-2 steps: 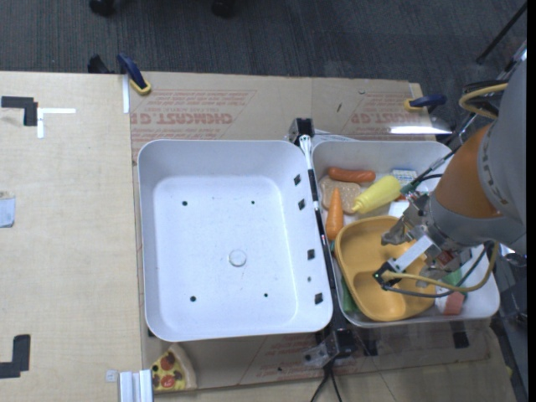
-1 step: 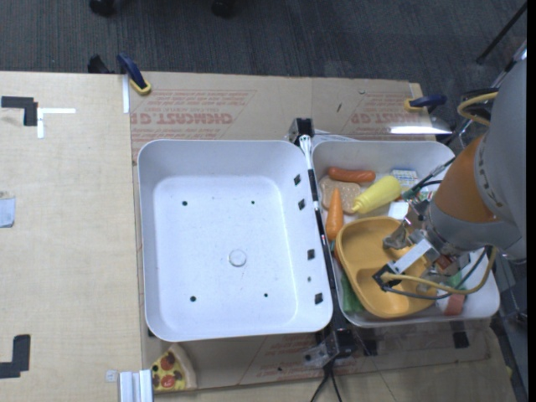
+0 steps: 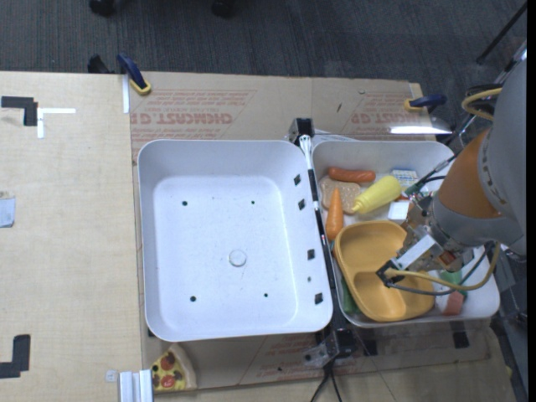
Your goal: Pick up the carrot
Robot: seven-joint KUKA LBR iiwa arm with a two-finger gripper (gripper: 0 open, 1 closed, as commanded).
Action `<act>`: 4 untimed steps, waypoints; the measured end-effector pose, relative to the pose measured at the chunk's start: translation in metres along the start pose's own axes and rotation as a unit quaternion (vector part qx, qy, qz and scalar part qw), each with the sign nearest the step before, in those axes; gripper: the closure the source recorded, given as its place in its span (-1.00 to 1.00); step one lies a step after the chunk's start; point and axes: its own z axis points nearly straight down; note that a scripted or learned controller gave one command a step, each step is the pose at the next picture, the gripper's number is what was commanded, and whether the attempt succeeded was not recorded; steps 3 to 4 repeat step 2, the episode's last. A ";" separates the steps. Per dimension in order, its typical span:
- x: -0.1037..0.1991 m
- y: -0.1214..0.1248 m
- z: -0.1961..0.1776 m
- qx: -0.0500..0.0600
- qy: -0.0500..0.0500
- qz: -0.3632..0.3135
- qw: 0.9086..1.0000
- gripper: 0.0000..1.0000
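Camera view
Bins: two, white, side by side; left bin (image 3: 151, 224) at centre frame, right bin (image 3: 368, 147) at centre right.
Carrot (image 3: 335, 213): one, orange and tapered, lying in the right bin along its left wall, thick end toward the upper frame.
Carrot's neighbours: one bread slice (image 3: 327, 193) at its upper end, one yellow bowl (image 3: 377, 266) just beside its lower end.
Sausage (image 3: 352, 175): one, near the top of the right bin.
Yellow bottle (image 3: 377, 194): one, tilted, between the sausage and the bowl.
Pizza slice (image 3: 170, 371): one, outside the bins, lower left of centre.
Blue clamps: two, one at upper left (image 3: 134, 74), one at upper right (image 3: 425, 102).
Gripper (image 3: 434, 245): one, over the right part of the right bin, above the bowl's right rim, apart from the carrot; whether it is spread or pressed together cannot be told.
Step in hand: approach, as judged; the carrot is not gripped.
Next move calls for: shifting toward frame left, lining up across the carrot's width, then descending clear of the bin wall and the bowl.
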 end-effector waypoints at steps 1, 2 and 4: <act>0.000 -0.001 0.001 0.001 0.000 -0.001 1.000 -1.00; 0.001 0.000 -0.008 0.001 0.000 -0.002 1.000 1.00; 0.001 0.000 -0.008 0.001 0.000 -0.002 1.000 1.00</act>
